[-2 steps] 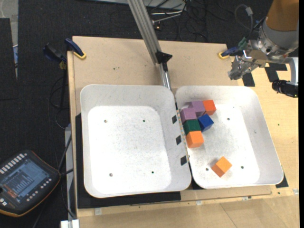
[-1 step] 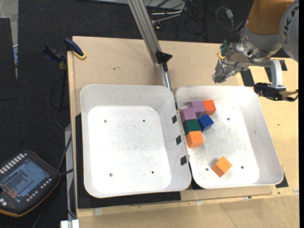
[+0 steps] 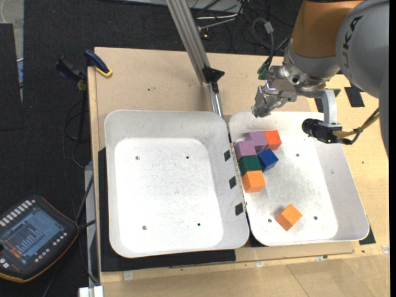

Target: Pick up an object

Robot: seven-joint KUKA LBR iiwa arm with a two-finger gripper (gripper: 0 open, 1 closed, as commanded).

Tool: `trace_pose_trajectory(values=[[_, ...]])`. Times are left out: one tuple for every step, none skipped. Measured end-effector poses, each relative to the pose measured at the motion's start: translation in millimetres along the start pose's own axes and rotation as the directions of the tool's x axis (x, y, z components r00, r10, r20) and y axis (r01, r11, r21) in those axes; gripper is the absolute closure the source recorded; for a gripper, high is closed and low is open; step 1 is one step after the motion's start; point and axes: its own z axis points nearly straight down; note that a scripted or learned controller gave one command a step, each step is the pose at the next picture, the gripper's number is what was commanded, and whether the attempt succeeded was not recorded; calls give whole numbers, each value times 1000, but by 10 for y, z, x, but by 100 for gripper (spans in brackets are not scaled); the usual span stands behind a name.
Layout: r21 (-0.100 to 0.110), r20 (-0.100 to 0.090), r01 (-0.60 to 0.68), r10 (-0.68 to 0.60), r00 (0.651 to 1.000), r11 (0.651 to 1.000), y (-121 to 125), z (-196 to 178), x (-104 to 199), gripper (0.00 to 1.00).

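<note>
In the right bin [image 3: 322,178] a cluster of blocks lies against the left wall: a purple block [image 3: 250,145], an orange-red block [image 3: 272,139], a blue block [image 3: 268,159], a green block [image 3: 250,163] and an orange block [image 3: 253,180]. Another orange block [image 3: 288,217] sits alone near the bin's front. My gripper [image 3: 262,107] hangs above the bin's back left corner, just behind the cluster, with nothing visibly held.
The left bin [image 3: 124,166] stands beside the right one. A slanted metal pole [image 3: 192,42] crosses the bench behind the bins. A black cable connector [image 3: 318,129] dangles over the right bin's back edge. A teach pendant [image 3: 31,234] lies at the lower left.
</note>
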Motion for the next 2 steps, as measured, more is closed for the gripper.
trace_pose_trajectory(values=[[0,0,0,0,1000,1000,-98,141,574,100],[-1,-1,1,-1,1000,1000,-269,93,1084,100]])
